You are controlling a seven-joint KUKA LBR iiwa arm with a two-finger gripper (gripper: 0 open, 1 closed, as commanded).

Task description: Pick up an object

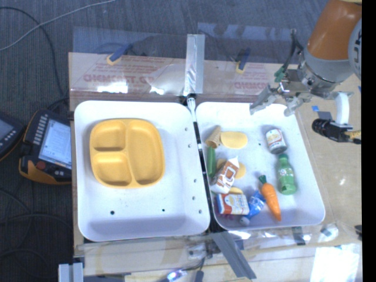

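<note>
Bench (329,157) bears two white bins (141,222) (side by side)

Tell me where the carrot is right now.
The carrot lies in the right bin near its front right corner, just left of the green bottle.

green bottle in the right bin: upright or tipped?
Tipped. The green bottle lies flat on the right bin's floor, cap toward the far side, next to the carrot.
</note>
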